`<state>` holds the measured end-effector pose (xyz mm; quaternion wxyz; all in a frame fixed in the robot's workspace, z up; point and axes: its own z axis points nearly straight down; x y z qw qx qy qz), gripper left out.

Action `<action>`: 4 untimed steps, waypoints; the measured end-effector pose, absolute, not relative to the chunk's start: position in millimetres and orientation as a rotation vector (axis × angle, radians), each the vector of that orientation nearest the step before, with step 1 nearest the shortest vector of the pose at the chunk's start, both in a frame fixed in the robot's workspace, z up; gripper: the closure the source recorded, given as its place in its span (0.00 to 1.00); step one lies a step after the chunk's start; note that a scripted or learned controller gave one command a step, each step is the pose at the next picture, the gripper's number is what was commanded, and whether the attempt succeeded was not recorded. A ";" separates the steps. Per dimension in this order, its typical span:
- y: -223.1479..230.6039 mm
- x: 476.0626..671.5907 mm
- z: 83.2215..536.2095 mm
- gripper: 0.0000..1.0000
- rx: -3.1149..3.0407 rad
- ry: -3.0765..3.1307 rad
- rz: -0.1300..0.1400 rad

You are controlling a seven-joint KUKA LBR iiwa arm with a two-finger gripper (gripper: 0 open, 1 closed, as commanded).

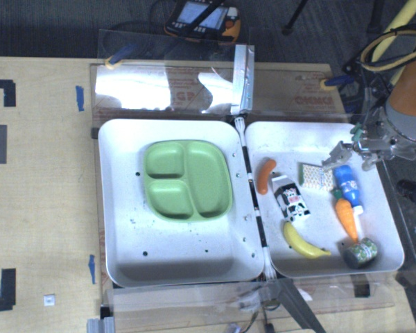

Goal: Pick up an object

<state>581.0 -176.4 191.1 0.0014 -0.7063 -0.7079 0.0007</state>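
Two shallow white plastic bins side by side on the desk: left bin [118,186], right bin [392,255].

Left bin: one pale green sectioned plastic plate [188,179], three compartments.

Right bin, seven items:
- one orange sausage-shaped toy [265,175], near the dividing wall
- one black-and-white carton with a cow print [291,199], just beside the sausage
- one yellow toy banana [304,242], near the front
- one green-dotted flat packet [316,177]
- one blue bottle with white cap [349,189]
- one orange toy carrot [347,219], touching the bottle's lower end
- one dark green rounded lump [360,252] (identity unclear), front right corner

One metal two-finger hand [351,150], above the bin's upper right, just over the packet and bottle; whether its fingers stand apart or together cannot be told, and nothing shows between them. Arm cut off at the right edge.
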 end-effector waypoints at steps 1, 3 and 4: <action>-210.2 596.5 101.0 0.00 -2.193 -2.251 -0.022; -211.8 604.2 93.8 1.00 -2.378 -2.077 -0.010; -97.1 623.4 238.1 1.00 -2.278 -2.164 0.002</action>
